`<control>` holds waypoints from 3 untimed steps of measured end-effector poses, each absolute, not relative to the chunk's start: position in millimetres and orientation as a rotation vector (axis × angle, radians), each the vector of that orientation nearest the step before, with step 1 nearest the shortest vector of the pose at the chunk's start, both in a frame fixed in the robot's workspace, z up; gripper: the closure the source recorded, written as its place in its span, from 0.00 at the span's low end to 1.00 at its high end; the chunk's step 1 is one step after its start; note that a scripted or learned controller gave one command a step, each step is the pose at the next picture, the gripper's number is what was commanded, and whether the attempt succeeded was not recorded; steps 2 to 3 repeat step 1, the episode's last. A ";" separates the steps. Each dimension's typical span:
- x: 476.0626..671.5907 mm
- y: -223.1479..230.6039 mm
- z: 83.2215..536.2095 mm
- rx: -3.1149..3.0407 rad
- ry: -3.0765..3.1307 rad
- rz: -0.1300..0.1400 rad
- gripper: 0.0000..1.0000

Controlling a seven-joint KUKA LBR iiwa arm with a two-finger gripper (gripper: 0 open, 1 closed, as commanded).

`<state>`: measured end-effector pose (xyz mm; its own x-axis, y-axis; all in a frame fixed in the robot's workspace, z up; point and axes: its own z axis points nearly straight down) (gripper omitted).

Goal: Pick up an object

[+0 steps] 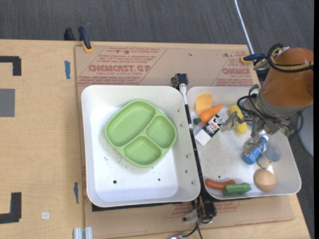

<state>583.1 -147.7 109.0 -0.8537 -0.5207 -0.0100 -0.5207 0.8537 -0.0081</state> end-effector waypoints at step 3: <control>577.6 -150.9 105.1 -1.049 2.937 -0.021 0.00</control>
